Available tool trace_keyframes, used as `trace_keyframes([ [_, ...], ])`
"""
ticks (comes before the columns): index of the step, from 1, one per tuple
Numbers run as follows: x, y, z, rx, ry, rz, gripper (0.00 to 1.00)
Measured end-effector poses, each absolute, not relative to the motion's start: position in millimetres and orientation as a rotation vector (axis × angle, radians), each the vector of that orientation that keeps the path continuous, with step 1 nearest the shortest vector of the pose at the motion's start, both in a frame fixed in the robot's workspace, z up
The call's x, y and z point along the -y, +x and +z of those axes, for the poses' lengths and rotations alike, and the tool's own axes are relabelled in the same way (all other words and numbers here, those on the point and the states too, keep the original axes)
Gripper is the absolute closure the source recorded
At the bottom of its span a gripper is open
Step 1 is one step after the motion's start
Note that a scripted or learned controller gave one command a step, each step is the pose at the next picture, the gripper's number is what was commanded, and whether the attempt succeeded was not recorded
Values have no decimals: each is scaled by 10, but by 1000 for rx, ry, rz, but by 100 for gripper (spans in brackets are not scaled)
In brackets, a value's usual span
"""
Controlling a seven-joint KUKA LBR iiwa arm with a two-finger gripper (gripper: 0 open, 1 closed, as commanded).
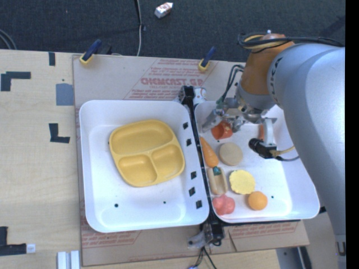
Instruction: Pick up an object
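My gripper [223, 123] hangs over the far left part of the right bin [297, 184], its fingers spread open. A small red toy food [222, 131] lies just below it, between the fingertips, resting on the bin floor. Close by lie an orange carrot [209, 152] and a beige round piece [230, 153]. Nearer the front are a hot dog [216, 179], a yellow ruffled disc [242, 181], an orange ball [257, 200] and a pink piece [224, 205].
The left bin [95, 206] holds a yellow divided plate [147, 152]. A black divider rail [193, 150] runs between the bins. The arm's grey body [317, 111] covers the right bin's far right side.
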State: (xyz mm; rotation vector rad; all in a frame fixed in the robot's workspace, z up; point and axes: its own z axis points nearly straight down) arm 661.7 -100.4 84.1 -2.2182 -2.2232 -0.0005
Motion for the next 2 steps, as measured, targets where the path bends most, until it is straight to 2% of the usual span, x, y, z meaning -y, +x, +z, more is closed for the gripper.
trace_keyframes([
  [1, 1004, 6614, 941, 2223, -2217, 0, 100],
  [2, 287, 6121, 1895, 2228, -2213, -5, 100],
])
